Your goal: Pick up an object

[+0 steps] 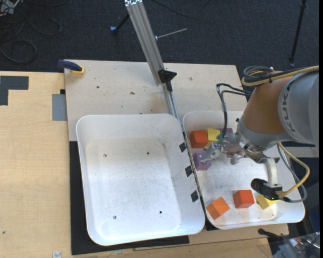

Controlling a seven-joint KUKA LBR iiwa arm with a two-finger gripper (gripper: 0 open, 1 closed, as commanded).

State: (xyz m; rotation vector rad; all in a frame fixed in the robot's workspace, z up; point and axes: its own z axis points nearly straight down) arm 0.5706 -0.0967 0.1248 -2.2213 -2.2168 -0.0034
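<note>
My gripper point(211, 153) is low in the right bin point(290, 215), near its left wall. It hangs just over a purple object point(203, 164), which it partly hides. Right behind it lie an orange-red block point(198, 138) and a yellow block point(213, 135). Nearer the bin's front edge sit an orange block point(219, 207), a red block point(243, 199) and a small yellow block point(266, 202). No object can be seen lifted off the bin floor.
The left bin point(134, 181) sits beside the right one, with black clips along the shared wall. A slanted metal post point(148, 42) rises behind the bins. The arm's grey and orange body point(274, 112) and its cables cover the right bin's far right.
</note>
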